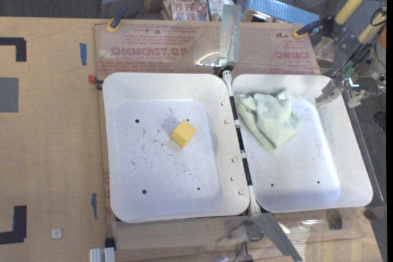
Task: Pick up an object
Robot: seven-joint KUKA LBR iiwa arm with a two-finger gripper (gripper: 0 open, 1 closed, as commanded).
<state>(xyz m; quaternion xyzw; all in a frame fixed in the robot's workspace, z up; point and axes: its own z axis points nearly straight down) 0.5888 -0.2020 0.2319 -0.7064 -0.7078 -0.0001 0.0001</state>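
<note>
- Yellow block (183, 134) lies in the left bin (123, 95), a little above the middle of its floor, and it is turned at an angle to the bin walls.
- Around the block the floor of this bin has dark specks and some small round dots; nothing touches the block.
- Right bin (344, 181) stands just beside the left one, and a narrow seam runs between the two rims.
- Pale green cloth (270, 118) lies crumpled in the upper left part of the right bin, close to the seam and well apart from the block.
- Gripper (344, 86) is at the upper right edge of the right bin, above its rim, far from the block and not touching the cloth.
- State of the jaws I cannot tell, because this part is small and mixed with cables.
- Both bins rest on a brown cardboard surface (49, 132) with blue tape pieces (83, 53).
</note>
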